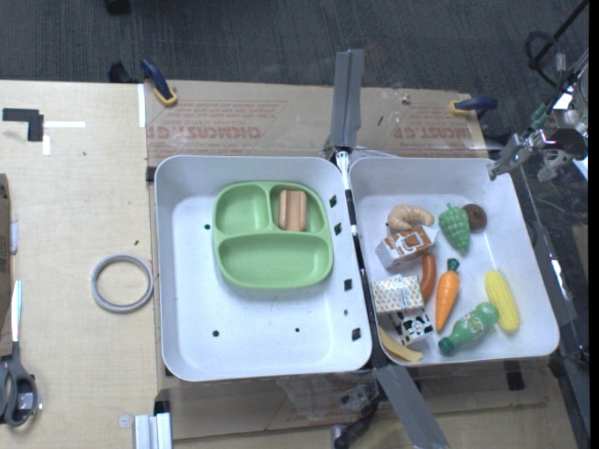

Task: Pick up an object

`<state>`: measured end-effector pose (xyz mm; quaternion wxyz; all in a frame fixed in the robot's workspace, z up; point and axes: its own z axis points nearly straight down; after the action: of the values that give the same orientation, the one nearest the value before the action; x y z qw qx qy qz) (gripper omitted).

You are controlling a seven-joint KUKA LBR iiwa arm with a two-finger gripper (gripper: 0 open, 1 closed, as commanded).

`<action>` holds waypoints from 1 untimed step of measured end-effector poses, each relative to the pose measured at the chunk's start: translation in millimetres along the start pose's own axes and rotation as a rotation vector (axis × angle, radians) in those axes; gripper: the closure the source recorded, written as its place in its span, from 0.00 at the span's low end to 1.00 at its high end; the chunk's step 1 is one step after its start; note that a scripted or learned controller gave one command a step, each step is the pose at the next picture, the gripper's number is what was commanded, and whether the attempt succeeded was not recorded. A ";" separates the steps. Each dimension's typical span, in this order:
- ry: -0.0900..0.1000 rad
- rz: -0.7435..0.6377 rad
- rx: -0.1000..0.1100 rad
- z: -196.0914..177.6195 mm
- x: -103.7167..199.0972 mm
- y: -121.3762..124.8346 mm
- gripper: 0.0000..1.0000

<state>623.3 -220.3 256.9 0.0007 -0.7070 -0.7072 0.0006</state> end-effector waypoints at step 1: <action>0.000 -0.009 0.001 139.6 15.4 -5.2 0.00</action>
<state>617.8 -204.9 117.3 0.0008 -0.7037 -0.7105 0.0009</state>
